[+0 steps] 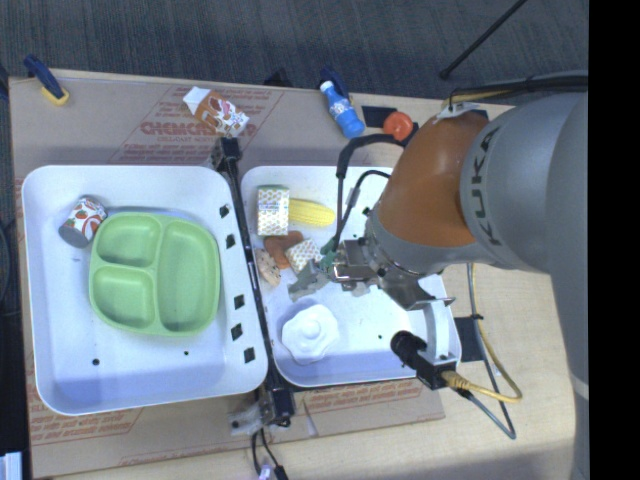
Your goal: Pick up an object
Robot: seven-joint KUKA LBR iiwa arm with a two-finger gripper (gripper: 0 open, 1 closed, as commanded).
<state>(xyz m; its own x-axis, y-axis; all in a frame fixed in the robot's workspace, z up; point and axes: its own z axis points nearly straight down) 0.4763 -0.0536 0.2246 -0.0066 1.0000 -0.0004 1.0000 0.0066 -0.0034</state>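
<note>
Objects for the pick sit in the right bin [262,183], bunched at its upper-left: patterned box [272,211], corn cob [312,212] touching it on the right, brown piece [283,241] and small wrapped item [301,255] just below. White bottle [310,333] lies apart, near the bin's bottom edge. Gripper [312,278] is down inside this bin, between the cluster and the bottle, tips near the wrapped item. Whether the pincer is spread or pinching: can't tell, too small and cluttered. Arm [470,193] covers the bin's right half. Open floor shows just right of the bottle, under the wrist.

Left bin [40,298]: green tray [155,271] fills the middle, a cup [82,219] tipped at its upper-left corner, near the bin wall. Bare floor along the bottom and left edges.

Outside the bins, on cardboard above: snack packet [215,111], blue bottle [342,108], orange cap [398,125].
</note>
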